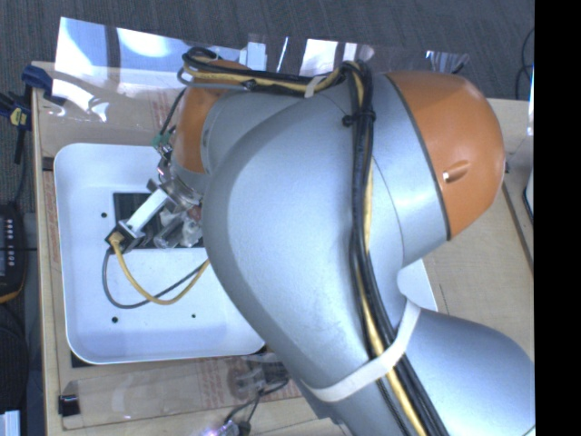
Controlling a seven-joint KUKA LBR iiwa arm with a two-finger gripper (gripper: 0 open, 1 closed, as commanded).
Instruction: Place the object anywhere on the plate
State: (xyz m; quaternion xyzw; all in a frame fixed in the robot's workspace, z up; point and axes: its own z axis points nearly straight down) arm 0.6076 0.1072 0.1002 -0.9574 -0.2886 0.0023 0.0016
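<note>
My gripper (175, 230) hangs low over the middle of the left white bin (82, 243), close to its floor. The grey arm with its orange band (454, 153) reaches in from the right and hides much of the scene. A dark flat patch (130, 202) shows on the bin floor just under and to the left of the gripper. I cannot tell whether it is an object, a plate or shadow. Nothing shows clearly held at the gripper.
The arm covers most of the right bin; a white sliver of it (419, 284) shows beside the arm. The left bin's near floor (145, 330) lies bare. A blue clamp (33, 80) and a black device (9, 243) sit at the bench's left edge.
</note>
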